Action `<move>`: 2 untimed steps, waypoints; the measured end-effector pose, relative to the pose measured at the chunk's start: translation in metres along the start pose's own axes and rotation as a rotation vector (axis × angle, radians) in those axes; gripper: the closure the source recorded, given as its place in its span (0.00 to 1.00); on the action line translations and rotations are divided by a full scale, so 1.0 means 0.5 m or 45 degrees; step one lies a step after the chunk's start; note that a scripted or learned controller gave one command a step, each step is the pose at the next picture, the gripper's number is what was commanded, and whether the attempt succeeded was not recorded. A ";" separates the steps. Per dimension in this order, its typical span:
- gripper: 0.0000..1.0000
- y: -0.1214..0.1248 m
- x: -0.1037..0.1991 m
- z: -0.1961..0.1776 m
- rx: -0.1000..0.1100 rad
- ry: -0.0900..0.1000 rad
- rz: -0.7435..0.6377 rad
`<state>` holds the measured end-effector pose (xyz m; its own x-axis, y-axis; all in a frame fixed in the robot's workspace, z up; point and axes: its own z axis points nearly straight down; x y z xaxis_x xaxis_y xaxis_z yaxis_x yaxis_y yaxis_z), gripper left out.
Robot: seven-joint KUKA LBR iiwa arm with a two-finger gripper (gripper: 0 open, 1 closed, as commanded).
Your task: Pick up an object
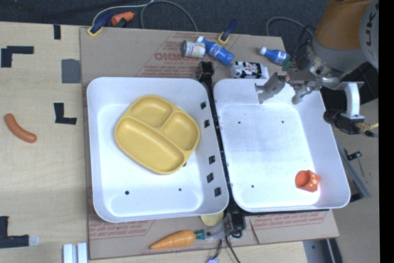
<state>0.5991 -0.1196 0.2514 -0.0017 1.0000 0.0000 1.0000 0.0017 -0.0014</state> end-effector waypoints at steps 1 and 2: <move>0.00 -0.101 -0.171 0.050 0.004 -0.003 0.013; 0.00 -0.101 -0.205 0.192 0.008 0.001 0.004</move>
<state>0.5487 -0.2224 0.1554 0.0016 1.0000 0.0004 1.0000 -0.0016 -0.0079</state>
